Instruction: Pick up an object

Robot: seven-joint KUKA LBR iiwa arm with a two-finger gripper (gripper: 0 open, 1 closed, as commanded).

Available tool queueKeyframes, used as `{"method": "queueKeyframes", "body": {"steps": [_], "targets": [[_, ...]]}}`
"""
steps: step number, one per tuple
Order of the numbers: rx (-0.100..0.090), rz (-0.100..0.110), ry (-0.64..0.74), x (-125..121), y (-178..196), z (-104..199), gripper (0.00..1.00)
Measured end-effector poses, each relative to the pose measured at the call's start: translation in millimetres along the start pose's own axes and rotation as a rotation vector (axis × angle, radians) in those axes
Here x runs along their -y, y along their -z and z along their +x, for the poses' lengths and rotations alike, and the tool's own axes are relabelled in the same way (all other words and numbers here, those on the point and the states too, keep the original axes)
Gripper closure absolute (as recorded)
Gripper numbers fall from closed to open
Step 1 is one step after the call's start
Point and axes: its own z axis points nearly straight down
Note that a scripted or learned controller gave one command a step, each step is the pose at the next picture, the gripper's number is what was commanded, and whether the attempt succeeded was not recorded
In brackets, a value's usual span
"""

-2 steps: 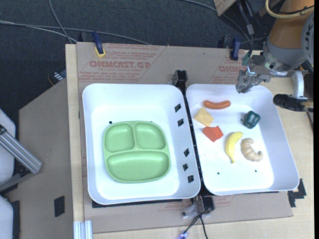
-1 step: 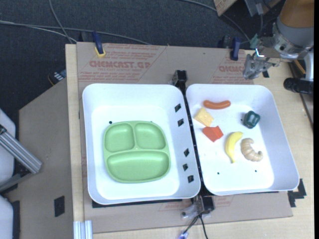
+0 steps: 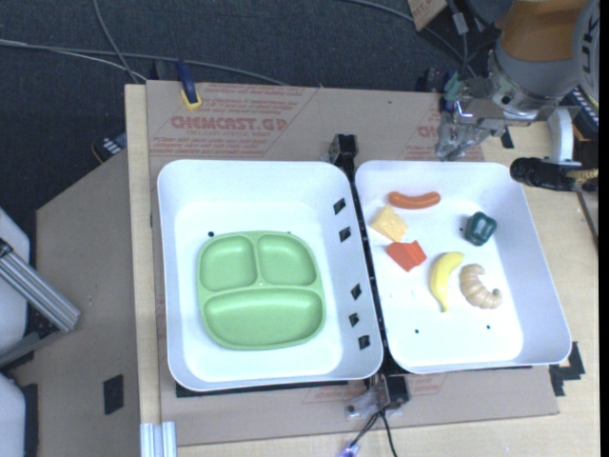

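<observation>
The gripper [image 3: 459, 144] hangs over the right bin's [image 3: 542, 284] far edge; whether its fingers are spread, I cannot tell. In that bin lie a sausage [image 3: 414, 199], cheese [image 3: 388, 224], red block [image 3: 407, 254], banana [image 3: 443, 278], croissant [image 3: 479, 287] and green piece [image 3: 479, 228]. The left bin [image 3: 181, 255] holds a green tray [image 3: 260, 289].

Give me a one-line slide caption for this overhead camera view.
Gripper poised above the far edge of the right bin of toy food; green divided tray in the left bin.

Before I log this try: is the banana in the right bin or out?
In. The banana lies on the right bin's floor, beside the croissant.
</observation>
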Motion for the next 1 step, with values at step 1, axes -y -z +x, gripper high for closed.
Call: {"method": "queueKeyframes", "body": {"steps": [1], "targets": [[0.0, 0.0, 0.001, 10.8, 0.7, 51.0, 1.0]]}}
